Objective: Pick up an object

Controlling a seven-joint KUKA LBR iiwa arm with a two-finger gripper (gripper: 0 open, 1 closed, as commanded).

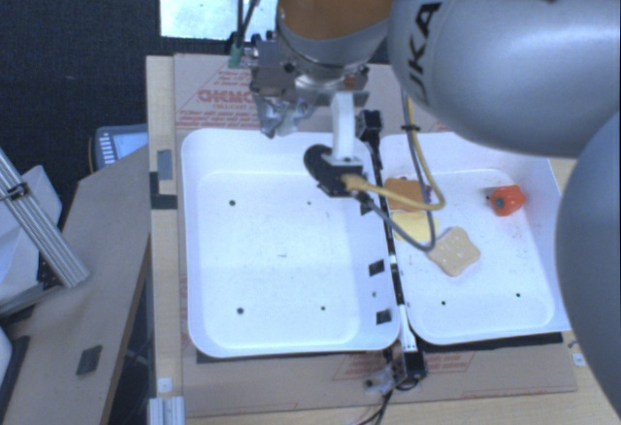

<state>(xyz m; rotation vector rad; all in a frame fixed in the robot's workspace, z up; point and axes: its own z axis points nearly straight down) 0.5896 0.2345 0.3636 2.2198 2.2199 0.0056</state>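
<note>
The arm [505, 35] reaches in from the right and ends above the far rim of the left bin [243, 316], near that bin's far right corner. The jaws hang there over the bin's edge and the printed cardboard [218, 98] that lies under both bins on the bench [165, 268]; whether they are released or clenched cannot be told from this slant. The things to pick lie in the right bin [505, 316], well apart from the jaws. An orange piece [505, 200] sits by its far right side. A tan square [454, 251] lies near the middle, just beside a yellow slab [415, 224]. A brown lump [401, 190] lies behind the slab, near the bins' shared wall.
</note>
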